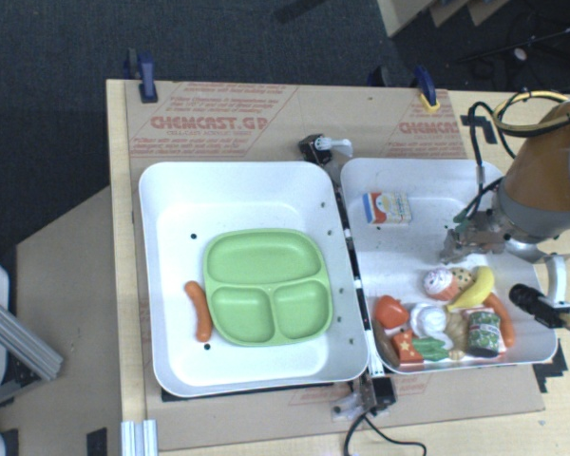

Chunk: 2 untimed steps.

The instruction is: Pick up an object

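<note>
White right bin (399, 183), bare far half

Light is even and fairly bright, falling from overhead. The two white bins (161, 283) come close to washing out, with little surface detail on their floors. Shadows are soft and short: a thin dark line along the green plate (266, 288) at its lower edge. The dark carpet (57, 27) in the upper left is dim. Overall sharpness is modest, and small toys at lower right look slightly smeared.
</note>
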Each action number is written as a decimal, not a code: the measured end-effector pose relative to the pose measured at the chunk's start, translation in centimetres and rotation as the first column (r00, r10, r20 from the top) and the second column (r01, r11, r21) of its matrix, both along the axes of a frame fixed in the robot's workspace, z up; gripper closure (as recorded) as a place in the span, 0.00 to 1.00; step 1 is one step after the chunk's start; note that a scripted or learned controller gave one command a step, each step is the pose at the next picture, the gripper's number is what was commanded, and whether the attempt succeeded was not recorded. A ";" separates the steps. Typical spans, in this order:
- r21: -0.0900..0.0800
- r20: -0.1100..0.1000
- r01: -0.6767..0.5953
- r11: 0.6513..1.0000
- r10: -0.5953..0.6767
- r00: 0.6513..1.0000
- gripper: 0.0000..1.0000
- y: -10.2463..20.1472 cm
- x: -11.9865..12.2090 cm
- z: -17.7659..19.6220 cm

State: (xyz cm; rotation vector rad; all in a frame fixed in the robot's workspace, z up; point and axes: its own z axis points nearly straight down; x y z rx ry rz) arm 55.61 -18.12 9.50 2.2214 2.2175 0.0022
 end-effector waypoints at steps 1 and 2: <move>0.000 0.006 -0.007 1.000 0.007 1.000 1.00 4.6 -0.7 10.0; 0.000 0.003 -0.007 1.000 0.007 1.000 1.00 7.9 2.5 13.0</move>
